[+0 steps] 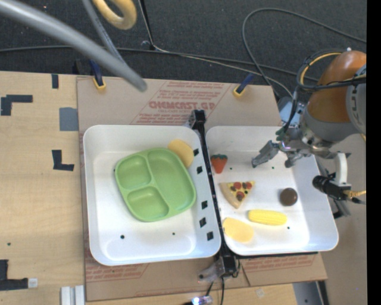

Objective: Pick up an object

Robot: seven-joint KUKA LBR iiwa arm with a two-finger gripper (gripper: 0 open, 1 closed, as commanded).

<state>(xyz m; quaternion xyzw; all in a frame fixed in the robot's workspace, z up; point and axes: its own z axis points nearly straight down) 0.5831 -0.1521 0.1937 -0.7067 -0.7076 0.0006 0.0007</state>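
The gripper (277, 153) hangs over the right bin (321, 238), fingers apart with nothing between them, likely spread to drop around something. Taking the pizza slice (237, 192) as the marker: the strawberry (219, 162) lies just up-left of it, the corn (266, 217) below-right, the brown ball (289, 196) to its right, and the gripper above-right, clear of all of them.

The arm (339, 95) is cut off at the upper right of the frame. A blurred grey bar (71, 33) and a yellow ring (119, 12) are cropped by the top edge. A yellow object (181, 152) is partly hidden behind the green tray (155, 184). Small fittings at the bottom centre (220, 271) cannot be identified.
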